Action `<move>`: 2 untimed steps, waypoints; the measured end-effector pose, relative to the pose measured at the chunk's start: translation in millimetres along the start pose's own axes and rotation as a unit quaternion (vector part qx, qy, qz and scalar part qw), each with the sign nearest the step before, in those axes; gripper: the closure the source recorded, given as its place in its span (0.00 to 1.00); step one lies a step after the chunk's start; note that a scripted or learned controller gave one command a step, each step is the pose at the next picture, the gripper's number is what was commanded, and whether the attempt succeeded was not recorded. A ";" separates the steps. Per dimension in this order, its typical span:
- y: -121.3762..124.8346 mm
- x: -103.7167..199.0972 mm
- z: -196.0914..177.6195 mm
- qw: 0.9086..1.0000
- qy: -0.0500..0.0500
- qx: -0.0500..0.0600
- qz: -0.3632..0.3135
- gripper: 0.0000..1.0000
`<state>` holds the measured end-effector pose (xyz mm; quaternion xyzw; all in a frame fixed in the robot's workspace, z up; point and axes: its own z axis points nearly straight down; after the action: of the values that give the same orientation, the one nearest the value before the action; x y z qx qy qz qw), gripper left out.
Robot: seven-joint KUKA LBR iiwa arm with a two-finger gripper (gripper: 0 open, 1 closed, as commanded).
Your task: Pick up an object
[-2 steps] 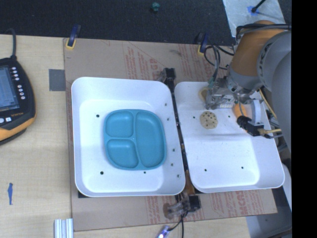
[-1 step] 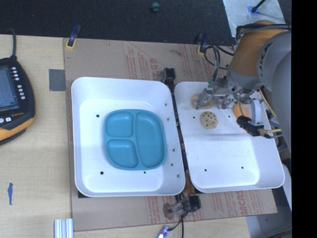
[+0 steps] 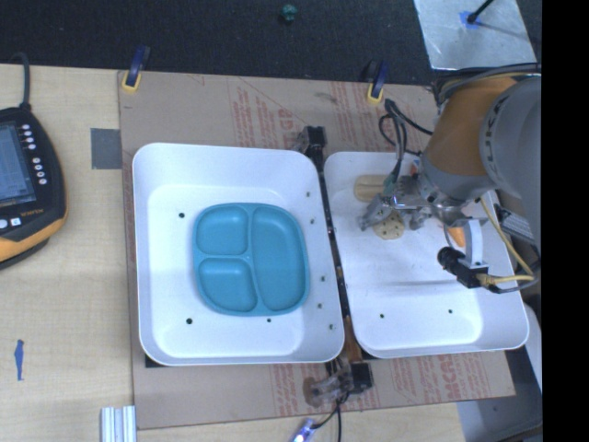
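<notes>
The gripper [image 3: 391,212] is low in the right bin [image 3: 414,320], right over a small tan round thing [image 3: 390,230]. I cannot tell how its pincer stands. The thing looks light and stiff. Pinch it across its sides.

**Wood desk, card sheet, dark floor**

A pale wood desk [image 3: 64,320] carries a brown card sheet [image 3: 230,109], held at its far edge by two clamps [image 3: 135,67]. A black and orange pendant [image 3: 23,187] lies at the left. Behind runs dark carpet [image 3: 184,12], with a grey sheet [image 3: 469,17] on it at upper right.
</notes>
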<state>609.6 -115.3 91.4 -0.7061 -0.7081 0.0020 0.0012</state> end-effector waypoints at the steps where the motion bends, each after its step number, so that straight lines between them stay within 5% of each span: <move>1: 46.7 12.0 -0.8 1.000 0.001 -0.001 0.000 0.00; 2: 34.1 -11.5 -0.4 1.000 0.001 0.000 0.000 0.00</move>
<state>643.8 -126.7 91.7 -0.7062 -0.7080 0.0014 0.0017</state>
